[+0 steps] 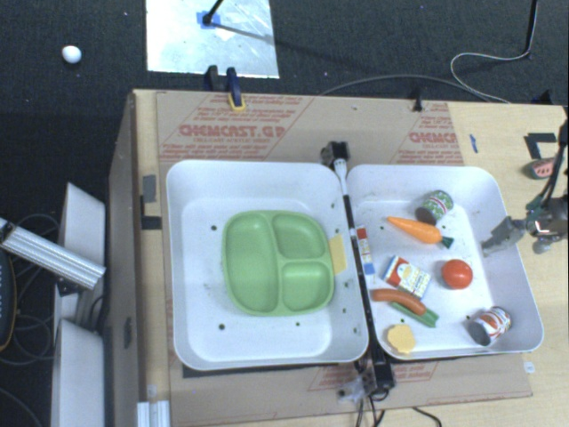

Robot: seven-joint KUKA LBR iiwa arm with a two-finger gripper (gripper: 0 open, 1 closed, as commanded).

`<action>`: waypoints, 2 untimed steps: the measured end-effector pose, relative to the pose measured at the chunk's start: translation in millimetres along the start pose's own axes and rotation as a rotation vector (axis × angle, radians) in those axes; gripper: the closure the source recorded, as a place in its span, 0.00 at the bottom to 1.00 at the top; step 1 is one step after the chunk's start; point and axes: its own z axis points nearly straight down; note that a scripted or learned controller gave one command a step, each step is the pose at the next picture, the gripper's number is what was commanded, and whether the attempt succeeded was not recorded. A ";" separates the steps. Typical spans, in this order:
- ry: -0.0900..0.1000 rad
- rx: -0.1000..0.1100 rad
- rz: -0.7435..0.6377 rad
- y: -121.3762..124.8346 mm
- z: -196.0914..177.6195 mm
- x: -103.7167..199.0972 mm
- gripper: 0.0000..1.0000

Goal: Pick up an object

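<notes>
Two shallow white bins sit side by side on the counter (293, 118), which is covered with a printed cardboard sheet. The left bin (191, 203) fills the centre-left of the frame and holds a green divided plate (276, 263) with three compartments, lying flat near the bin's middle; a small yellow piece (338, 254) lies just beside the plate's right edge, against the divider between the bins. The right bin (484, 185) holds the loose objects. A small can with a green label (435, 206) lies toward the upper middle of that bin, and an orange carrot (415, 229) lies just below it, pointing left. A red tomato (457, 274) sits right of centre, with a small red-and-white carton (407, 277) to its left. Below the carton lies a second carrot-like piece (404, 302), reddish-orange with a green end, and a round yellow piece (401, 337) rests near the bin's lower left corner. A second can (490, 325), tipped on its side, lies in the lower right corner. The end effector (507, 235) reaches in from the right edge of the frame over the right rim of the right bin, well apart from the tomato and cans; nothing is seen between its fingers, and how far they are parted cannot be told.
</notes>
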 end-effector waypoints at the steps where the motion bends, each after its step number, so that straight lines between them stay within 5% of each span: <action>1: -0.001 -0.001 0.002 -3.2 190.9 -10.0 0.00; 2: 0.000 -0.001 0.000 49.5 190.7 4.6 0.00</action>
